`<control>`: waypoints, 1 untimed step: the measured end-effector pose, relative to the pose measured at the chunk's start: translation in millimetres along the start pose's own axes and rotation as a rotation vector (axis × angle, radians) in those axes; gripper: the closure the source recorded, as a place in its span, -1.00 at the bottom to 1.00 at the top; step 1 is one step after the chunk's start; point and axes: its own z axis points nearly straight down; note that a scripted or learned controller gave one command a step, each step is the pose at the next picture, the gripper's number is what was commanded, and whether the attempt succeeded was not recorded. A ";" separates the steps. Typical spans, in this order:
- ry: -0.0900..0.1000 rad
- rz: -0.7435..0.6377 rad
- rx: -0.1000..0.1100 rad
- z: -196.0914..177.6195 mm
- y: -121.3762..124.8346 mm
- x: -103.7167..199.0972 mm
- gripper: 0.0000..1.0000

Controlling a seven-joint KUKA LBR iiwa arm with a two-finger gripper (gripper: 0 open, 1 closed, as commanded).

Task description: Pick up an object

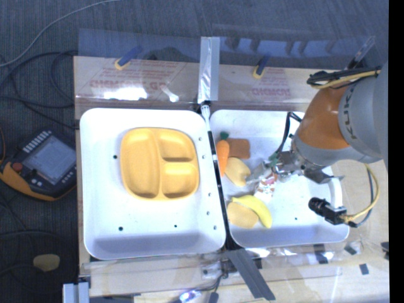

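Yellow plastic is what the claw point(268, 175) is hanging over: a toy banana point(255, 208) lying in the right bin point(303, 232), just below the claw's tip and just right of a pale round fruit point(241, 215) that it is touching. Whether the claw's parts are apart or together I cannot tell, since the wrist and some red-and-white clutter are covering the tip; nothing is visibly held.

Judging from this, the step in hand is settling on a target and coming down on it. The banana is looking like the nearest candidate. Its long axis is running on a slant, from its upper-left end beside the pale round fruit down to its lower-right tip, with the curve bulging toward the claw. To do this well, the claw should be turning so that it closes across the banana's narrow width, not along the length, and should be meeting it near the middle of the curve, away from the neighbouring fruit.

Above the banana a yellowish potato-like piece point(237, 171) is lying, with a carrot point(222, 156) beyond it, upright against the bin's left wall, and a brown block point(238, 148) beside that.
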 end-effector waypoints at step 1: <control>0.000 0.000 0.000 -9.3 0.3 -0.3 1.00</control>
